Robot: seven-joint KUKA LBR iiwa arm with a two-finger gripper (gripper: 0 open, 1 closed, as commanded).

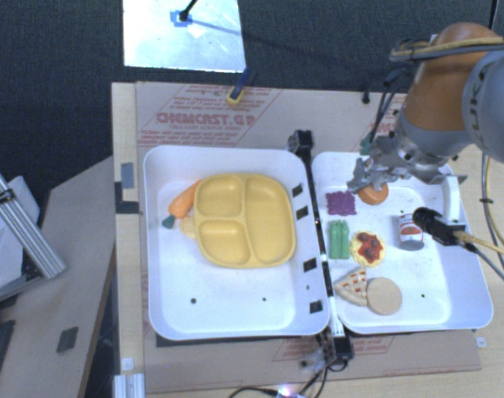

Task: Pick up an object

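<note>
My gripper (366, 178) hangs over the back of the right bin (463, 305), reaching in from the right. Just below and in front of it lies an orange round object (375, 195), partly covered by the gripper; I cannot tell whether the two touch. A purple bunch of grapes (341, 203) sits to the left of that. Further forward lie a green piece (340, 240), a small round pizza (368, 248), a pizza slice (351, 288) and a tan disc (384, 295). A red and white can (410, 231) stands at mid-right.
The left bin (165, 293) holds a yellow divided plate (238, 220), with an orange carrot (182, 199) against its left edge. A black divider (315, 230) runs between the bins. The right bin's front right corner is bare floor.
</note>
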